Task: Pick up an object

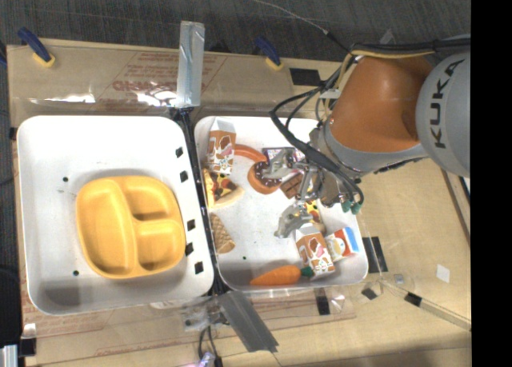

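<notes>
My gripper [286,194] hangs low over the middle of the right bin [254,255], with the grey arm and its orange band [376,105] reaching in from the right. Its two metal fingers [290,218] stand apart, so it is open, and I see no object clamped between them. A brown ring-shaped piece [261,176] lies just left of the upper finger. A small printed carton [315,252] sits just below the lower finger, beside a red and white carton [345,241]. An orange carrot [276,277] lies along the bin's front wall.
Another printed carton [222,152], a pizza slice [223,189] and a waffle-patterned piece [222,238] lie along the right bin's left side. The left bin [48,141] holds a yellow divided plate [128,224]. Cables loop off the wrist above the right bin.
</notes>
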`<state>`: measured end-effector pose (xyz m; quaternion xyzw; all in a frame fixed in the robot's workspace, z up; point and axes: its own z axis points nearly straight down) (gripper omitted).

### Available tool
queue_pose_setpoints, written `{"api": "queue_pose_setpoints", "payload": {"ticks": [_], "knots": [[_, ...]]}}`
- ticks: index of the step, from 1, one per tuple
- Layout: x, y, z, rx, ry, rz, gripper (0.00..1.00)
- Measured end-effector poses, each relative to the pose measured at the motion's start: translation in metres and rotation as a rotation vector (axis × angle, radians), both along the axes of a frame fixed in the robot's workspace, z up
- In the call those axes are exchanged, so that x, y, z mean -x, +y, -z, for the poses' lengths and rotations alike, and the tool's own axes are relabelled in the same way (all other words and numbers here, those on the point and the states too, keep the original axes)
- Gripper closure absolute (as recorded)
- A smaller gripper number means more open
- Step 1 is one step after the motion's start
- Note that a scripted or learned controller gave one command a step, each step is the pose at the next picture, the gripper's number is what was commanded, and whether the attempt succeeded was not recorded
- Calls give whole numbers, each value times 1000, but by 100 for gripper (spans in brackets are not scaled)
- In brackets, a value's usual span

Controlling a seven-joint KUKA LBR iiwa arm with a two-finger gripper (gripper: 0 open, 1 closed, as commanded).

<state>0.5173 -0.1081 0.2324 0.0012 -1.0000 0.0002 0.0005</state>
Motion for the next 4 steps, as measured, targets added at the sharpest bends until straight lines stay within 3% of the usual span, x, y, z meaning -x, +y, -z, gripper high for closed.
{"api": "queue_pose_setpoints", "payload": {"ticks": [1, 2, 3, 4], "knots": [[25, -33, 120, -2, 5, 90, 0], [12, 15, 141, -2, 2, 220, 0], [9, 15, 129, 0, -9, 212, 100], [-23, -12, 63, 0, -3, 379, 100]]}}
